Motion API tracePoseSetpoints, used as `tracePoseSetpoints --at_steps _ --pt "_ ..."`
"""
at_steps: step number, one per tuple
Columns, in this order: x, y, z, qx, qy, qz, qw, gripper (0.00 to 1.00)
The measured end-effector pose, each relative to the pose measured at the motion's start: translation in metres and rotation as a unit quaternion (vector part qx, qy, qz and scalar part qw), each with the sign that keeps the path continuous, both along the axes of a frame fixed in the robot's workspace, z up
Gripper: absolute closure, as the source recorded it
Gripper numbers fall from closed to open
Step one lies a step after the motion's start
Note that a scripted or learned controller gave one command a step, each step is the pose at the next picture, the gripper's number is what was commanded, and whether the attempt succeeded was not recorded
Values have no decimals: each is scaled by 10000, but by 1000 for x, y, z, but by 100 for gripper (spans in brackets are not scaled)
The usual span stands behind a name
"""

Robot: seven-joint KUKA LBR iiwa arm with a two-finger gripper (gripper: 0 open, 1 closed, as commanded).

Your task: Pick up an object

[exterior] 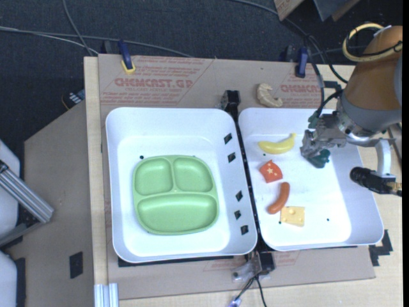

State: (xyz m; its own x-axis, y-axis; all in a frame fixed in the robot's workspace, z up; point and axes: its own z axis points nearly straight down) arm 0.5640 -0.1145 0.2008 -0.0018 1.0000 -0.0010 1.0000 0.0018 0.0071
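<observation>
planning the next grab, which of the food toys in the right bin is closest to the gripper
The yellow banana: it lies just left of the gripper, while the red piece, sausage and cheese wedge sit lower down.

Two bins sit side by side on the bench (160, 82), their inner walls touching. The left bin (121, 171) holds a divided tray (176, 194) near its middle. The right bin (345, 222) holds four things in its left half: a banana (277, 145) toward the back, a strawberry (271, 171) just in front of it, a sausage (278, 197) in front of that, and a cheese wedge (294, 216) nearest the front — just right of the sausage's end. The gripper (317, 147) is over the bin's back part, right of the banana, with a small object (319, 158) at its tip — possibly touching it. Behind the right bin, on the bench, lies a small lump (269, 94).
</observation>
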Motion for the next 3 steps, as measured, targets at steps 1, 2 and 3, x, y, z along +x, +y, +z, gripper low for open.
tracePoseSetpoints --at_steps 1,2,3 --pt "1 0 37 0 7 -2 10000 100" --pt "-7 51 29 21 52 18 10000 100" --pt "-11 108 37 23 44 27 10000 100"
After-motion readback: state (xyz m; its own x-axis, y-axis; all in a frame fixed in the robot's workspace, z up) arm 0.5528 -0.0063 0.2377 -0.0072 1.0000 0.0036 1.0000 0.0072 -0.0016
